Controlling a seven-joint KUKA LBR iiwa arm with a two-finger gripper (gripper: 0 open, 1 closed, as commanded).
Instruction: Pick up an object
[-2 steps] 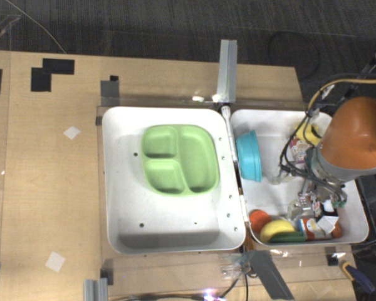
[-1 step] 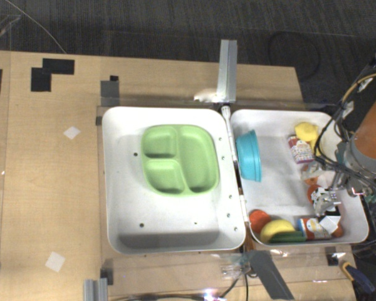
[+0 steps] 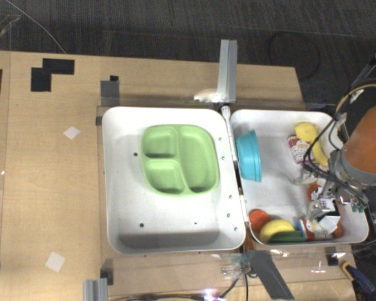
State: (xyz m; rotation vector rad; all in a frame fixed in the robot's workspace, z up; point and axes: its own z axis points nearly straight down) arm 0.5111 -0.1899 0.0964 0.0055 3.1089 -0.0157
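Observation:
My gripper [image 3: 326,204] hangs low over the front right part of the right bin [image 3: 272,196], below the orange band of the arm [image 3: 371,138]. Under and beside it lie a small white and red item [image 3: 318,229] and an orange-red piece [image 3: 313,192]. Along the bin's front wall sit a yellow banana-like fruit [image 3: 277,228], a red round fruit [image 3: 258,217] and a green piece [image 3: 289,236]. A blue bowl [image 3: 249,156] stands on its edge by the left wall. A yellow fruit [image 3: 306,132] and a red-and-white can [image 3: 297,149] lie at the back. Cables hide the gripper tip.
The left bin [image 3: 122,187] holds a green divided plate [image 3: 178,158]. A metal post [image 3: 227,71] rises behind the bins' shared wall. The wooden bench [image 3: 44,187] stretches to the left, with black marks at its back.

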